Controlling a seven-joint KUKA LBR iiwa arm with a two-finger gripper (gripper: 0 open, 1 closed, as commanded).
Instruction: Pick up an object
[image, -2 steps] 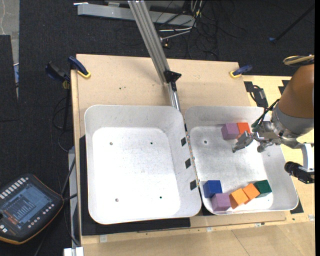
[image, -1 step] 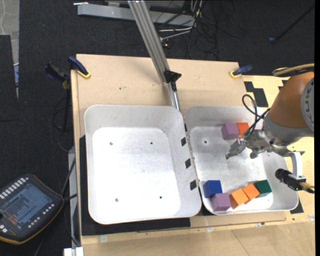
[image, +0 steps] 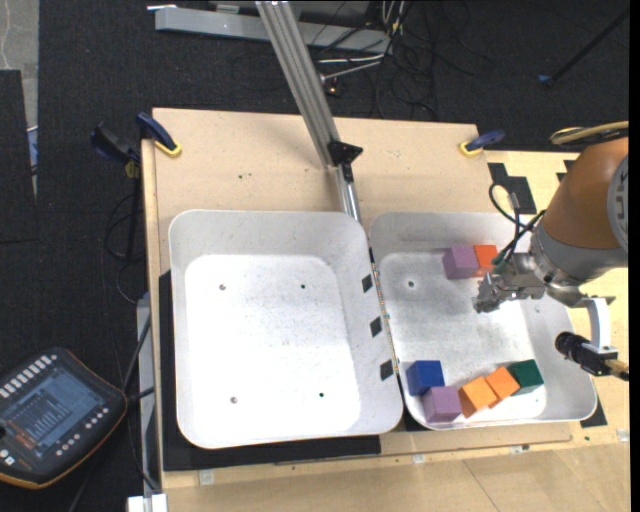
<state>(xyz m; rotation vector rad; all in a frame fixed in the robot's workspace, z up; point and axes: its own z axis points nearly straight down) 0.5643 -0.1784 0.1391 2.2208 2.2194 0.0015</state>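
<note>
Camera view: the pincer (image: 490, 297) hangs over the right bin (image: 420, 330), right of centre; how far apart its tips stand I cannot tell. Just above-left of it sit a purple cube (image: 460, 262) and an orange cube (image: 485, 256), touching. Along the bin's lower edge lie a blue cube (image: 425, 376), another purple (image: 443, 403), an orange (image: 480, 391) and a green one (image: 524, 377).

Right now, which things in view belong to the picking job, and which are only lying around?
Belong to the job:
end effector
purple cube
orange cube
blue cube
green cube
right bin

Just lying about:
left bin
teach pendant
clamps
</note>
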